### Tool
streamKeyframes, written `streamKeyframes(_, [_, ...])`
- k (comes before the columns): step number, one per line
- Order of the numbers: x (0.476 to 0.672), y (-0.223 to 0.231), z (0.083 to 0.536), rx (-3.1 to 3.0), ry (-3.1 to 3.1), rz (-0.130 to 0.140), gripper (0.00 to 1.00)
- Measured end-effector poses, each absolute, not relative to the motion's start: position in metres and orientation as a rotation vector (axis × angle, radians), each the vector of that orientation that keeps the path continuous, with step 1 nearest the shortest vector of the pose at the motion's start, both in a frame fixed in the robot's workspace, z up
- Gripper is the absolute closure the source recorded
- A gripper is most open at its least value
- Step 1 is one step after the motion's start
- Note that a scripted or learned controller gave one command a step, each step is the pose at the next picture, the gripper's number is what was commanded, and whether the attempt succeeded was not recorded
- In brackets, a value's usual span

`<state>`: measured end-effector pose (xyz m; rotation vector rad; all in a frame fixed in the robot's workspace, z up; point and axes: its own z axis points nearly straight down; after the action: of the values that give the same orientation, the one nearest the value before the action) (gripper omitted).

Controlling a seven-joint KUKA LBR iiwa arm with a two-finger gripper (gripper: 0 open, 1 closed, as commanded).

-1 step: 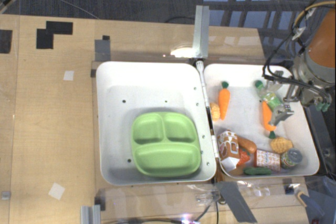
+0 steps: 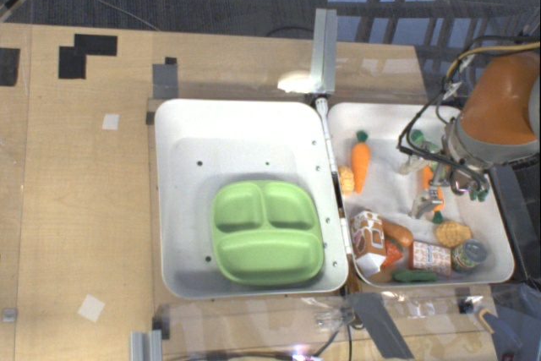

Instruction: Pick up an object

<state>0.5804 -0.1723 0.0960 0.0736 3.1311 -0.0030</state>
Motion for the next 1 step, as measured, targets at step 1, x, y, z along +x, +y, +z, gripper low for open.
streamKeyframes(1, [0.5881, -0.1542, 0.0895, 0.168, 3.124, -0.002, 0.0])
